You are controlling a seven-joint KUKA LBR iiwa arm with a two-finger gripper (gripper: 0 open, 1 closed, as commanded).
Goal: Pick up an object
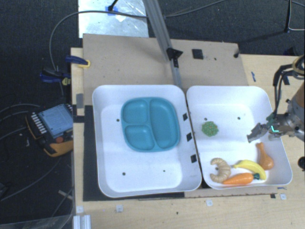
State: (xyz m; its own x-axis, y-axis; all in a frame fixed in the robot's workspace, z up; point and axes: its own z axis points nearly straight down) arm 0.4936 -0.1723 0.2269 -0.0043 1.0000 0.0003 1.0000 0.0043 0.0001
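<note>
Although it cannot be told how the claw (259,132) is set, the chicken leg (264,157) is seen just below it, lying lengthwise toward it.

A single fixed camera is mounted above the bench (157,56) and looks down at a slant. It stands far enough back to take in both white bins, the left bin (107,142) and the right bin (238,99), plus surrounding dark floor (28,42). The arm (293,120) enters from the right edge.
</note>
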